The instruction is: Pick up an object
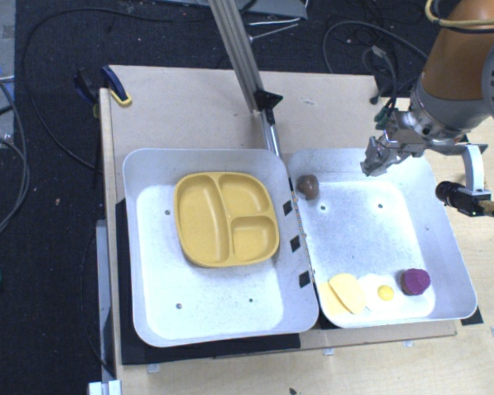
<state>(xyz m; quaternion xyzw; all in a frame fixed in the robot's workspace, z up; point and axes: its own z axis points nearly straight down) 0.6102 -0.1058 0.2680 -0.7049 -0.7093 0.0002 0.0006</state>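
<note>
- In the camera view we look down at a slant on a pale wooden bench [198,105] that bears two shallow white bins side by side, with dark floor and loose cables around it.
- We see the left bin [156,303] holding a yellow divided plate [227,219] with three compartments, lying flat toward the bin's far half.
- The right bin [445,245] holds the loose objects — we count a small brown round piece [308,187] at its far left corner, close to the edge shared with the other bin.
- Along the near edge of that bin we find a pale yellow flat piece [346,293], then a white piece [369,287] touching it, a small yellow round piece [385,293] just beside that, and a purple lumpy piece [415,281] furthest right.
- The arm [457,64] comes in from the right, its orange band above the grey wrist.
- The gripper [377,161] hangs over the far edge of the right bin — well apart from the four pieces at the near edge, and off to the right of the brown piece.
- Nothing sits between its fingers that we can make out; whether they stand open or closed we cannot tell at this angle.
- A grey metal pole [235,39] slants across the bench from the top toward the seam between the bins.
- A blue and yellow clamp [115,85] sits at the bench's far left corner.
</note>
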